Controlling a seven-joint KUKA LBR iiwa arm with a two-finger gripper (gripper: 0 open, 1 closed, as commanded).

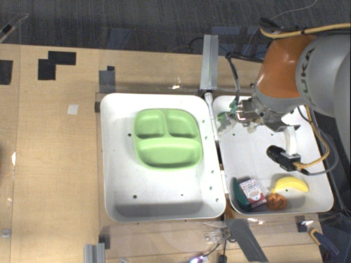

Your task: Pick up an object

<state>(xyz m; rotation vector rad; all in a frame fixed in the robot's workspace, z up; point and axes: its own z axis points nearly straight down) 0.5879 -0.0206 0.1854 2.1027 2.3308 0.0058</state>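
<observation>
A grey arm with an orange band reaches in from the right over two shallow white bins set side by side on a wooden table. Its wrist hangs above the upper left corner of the right bin, close to the wall that divides the two bins. The tool sits low near that corner, beside a small pale green and white item too blurred to identify; whether the tool is apart or together cannot be told from this angle, and nothing can be seen between its tips.

The left bin holds a green divided plate, lying flat near the bin's middle, with two small sections at the far side and one large section nearer the camera.

Along the near edge of the right bin lie the loose objects: a yellow banana toward the right, a small brown lump just beside it on its left, and a red-and-white carton resting against a dark teal item at the bin's near left corner. All of these lie well apart from the tool. A black fitting with a white piece above it hangs below the arm over the bin's middle, and a yellow cable loops from it toward the right. Black tape patches mark the table at upper left.
</observation>
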